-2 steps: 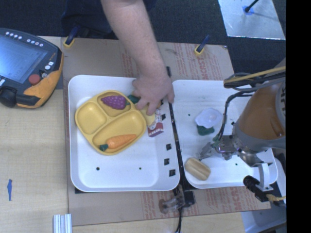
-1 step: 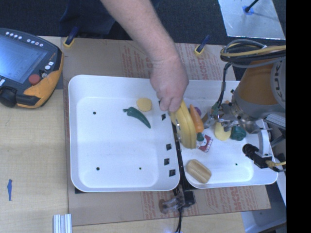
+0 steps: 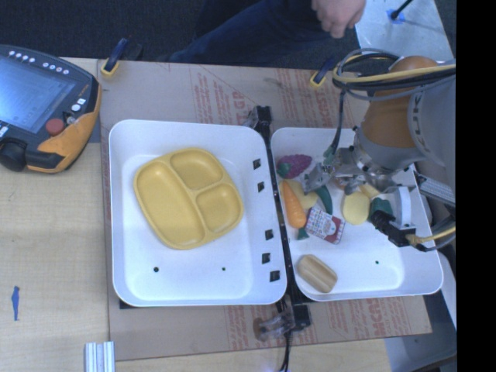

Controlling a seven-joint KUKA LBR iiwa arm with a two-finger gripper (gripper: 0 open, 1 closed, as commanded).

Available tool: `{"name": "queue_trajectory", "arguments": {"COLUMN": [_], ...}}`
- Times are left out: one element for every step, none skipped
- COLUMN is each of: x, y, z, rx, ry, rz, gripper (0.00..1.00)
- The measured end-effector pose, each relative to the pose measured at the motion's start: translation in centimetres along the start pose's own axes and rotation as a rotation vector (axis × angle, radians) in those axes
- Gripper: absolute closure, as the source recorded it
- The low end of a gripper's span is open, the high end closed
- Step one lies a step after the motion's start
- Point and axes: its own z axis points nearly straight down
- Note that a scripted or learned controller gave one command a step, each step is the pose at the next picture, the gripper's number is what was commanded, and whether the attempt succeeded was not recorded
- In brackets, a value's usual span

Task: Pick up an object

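- Jaws: can't tell if released or clenched. Gripper [image 3: 329, 175] sits low in right bin [image 3: 387, 281], metal parts blur into the clutter, nothing seen held.
- Arm [image 3: 403, 122]: grey w/ orange band, comes in from right, covers bin's upper right.
- Left bin [image 3: 132, 285]: holds yellow divided plate [image 3: 187, 198], 3 compartments.
- Right bin = where the pick targets are: carrot [image 3: 293, 204] along left wall, purple item [image 3: 294, 164] above it, pale yellow round item [image 3: 356, 206] just beside gripper, small red/white packet [image 3: 324, 225] below gripper, tan bread-like piece [image 3: 316, 273] near front, well apart from the rest.
- Step, judged: closing in on a target in the central cluster. Items are crowded, so centre on one obj, come straight down, avoid nudging neighbours. Bread piece is the isolated, easier pick.
- Teach pendant [image 3: 43, 111] on bench at far left.
- Text: red printing on the cardboard under bins, too blurry to read. Packet label unreadable.
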Motion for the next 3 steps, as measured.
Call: {"name": "queue_trajectory", "arguments": {"x": [-2.9,-1.1,-1.1], "y": [5.3,5.3,5.4], "z": [3.6,3.5,2.3], "rx": [0.000,0.003,0.003], "ry": [-0.002,-0.001,-0.001], "rz": [0.000,0.000,-0.005], "gripper": [0.00,0.00,1.00]}}
